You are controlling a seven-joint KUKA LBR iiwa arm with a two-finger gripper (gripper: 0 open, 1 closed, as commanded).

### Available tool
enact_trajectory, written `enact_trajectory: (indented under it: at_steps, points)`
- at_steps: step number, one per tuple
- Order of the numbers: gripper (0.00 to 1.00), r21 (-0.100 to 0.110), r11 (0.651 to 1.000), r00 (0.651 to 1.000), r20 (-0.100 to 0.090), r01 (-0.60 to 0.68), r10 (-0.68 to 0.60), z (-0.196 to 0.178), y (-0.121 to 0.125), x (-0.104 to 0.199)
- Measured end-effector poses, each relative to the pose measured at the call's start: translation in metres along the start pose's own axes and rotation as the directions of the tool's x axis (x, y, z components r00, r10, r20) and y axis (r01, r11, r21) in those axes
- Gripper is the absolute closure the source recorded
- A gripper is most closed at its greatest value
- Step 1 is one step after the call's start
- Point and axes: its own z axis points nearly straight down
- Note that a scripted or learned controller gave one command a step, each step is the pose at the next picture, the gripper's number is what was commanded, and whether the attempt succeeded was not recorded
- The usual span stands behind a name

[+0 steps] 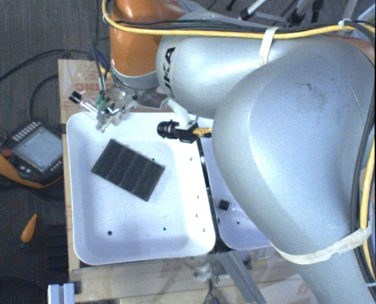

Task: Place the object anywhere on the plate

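Flat dark ribbed rectangular plate (128, 169) in smooth white bin (86, 233)

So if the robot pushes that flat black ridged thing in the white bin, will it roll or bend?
Probably neither. The dark ridged slab lies flat on the floor of the left bin, so it would likely slide, not roll or tip. Its straight edges suggest it is stiff. Being so thin and flat, it may be hard for the gripper to get under.
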Motion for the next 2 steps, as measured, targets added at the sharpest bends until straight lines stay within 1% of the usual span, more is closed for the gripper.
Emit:
enact_trajectory:
  at_steps: [2]
  points:
    - [1.0,0.002,1.0,1.0,-0.004,-0.001,0.001,-0.0146,0.0004,0.0003]
